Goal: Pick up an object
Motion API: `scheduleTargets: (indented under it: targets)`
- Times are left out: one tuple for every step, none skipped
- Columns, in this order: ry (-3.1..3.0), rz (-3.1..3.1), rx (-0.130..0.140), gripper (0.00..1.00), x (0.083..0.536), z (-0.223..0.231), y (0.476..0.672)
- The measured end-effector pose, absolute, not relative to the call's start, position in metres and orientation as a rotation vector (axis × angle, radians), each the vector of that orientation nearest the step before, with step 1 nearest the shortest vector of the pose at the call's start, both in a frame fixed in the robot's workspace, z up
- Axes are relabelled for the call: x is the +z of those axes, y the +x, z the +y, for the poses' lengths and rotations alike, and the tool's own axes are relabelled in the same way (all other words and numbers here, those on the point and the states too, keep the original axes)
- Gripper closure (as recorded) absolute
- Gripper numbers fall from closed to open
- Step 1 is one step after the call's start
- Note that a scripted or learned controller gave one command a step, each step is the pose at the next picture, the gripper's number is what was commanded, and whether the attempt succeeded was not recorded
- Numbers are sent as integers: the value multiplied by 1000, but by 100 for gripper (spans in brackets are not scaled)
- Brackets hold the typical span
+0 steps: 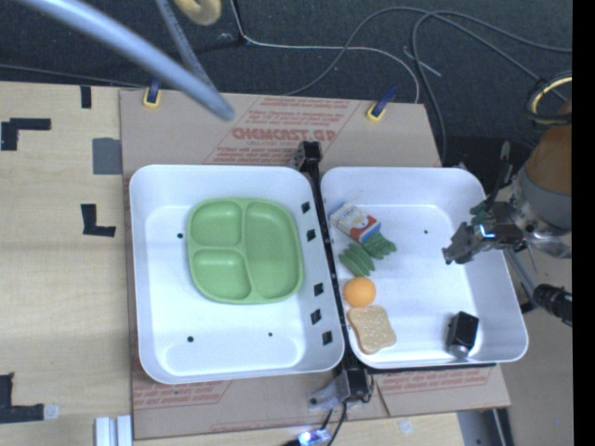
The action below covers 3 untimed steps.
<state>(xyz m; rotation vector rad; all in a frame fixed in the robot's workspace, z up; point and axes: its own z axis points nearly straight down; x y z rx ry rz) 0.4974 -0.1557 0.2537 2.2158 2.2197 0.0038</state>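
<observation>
The right bin (420,196) holds a small red, white and blue carton (354,221), a green bean-like bunch (366,252), an orange ball (359,293), a tan slice of toast (372,329) and a black block (461,334) in the near right corner. My gripper (465,246) hangs over the bin's right edge, well right of the carton and above the black block. Nothing shows between its fingers.
The left bin (158,277) carries a green divided plate (246,250). A black divider with clips (321,249) runs between the bins. A grey pole (112,35) slants across the top left. Cables lie on the dark floor behind.
</observation>
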Motion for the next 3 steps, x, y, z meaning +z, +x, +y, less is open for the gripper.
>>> scheduleTargets:
  targets:
    - [2216, 2228, 1, 100, 252, -113, 505]
    - [2215, 2231, 0, 100, 249, -53, 523]
    - [2216, 2229, -1, 100, 251, 6, 533]
